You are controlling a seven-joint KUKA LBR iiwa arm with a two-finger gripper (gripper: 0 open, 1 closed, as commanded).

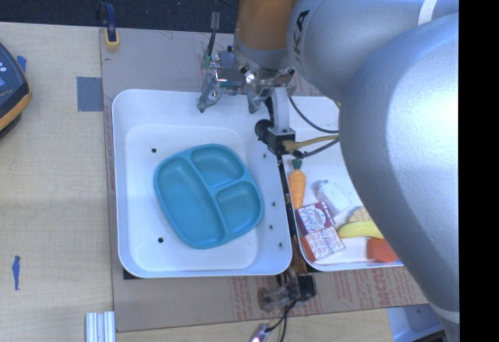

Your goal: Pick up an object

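The gripper hangs above the far rim of the left bin, its two metal fingers spread apart with nothing between them. It sits beyond the blue plate and clear of it.

Taking the blue plate as the landmark and moving from left to right: well to its left, at the bench's edge, lies part of a dark device with a yellow rim. Nearer, up and to the left of the plate, a grey tape patch is stuck to the bench, and farther back a blue and yellow clamp grips the brown mat. The plate itself is a three-compartment tray lying flat in the middle of the left bin, slightly turned, touching nothing else.

Just right of the plate, past the wall the bins share, a toy carrot lies in the right bin. Farther right are two small red and white packets, side by side, then a white bottle, a yellow banana and a red piece at the near side. The grey arm covers the rest of that bin.
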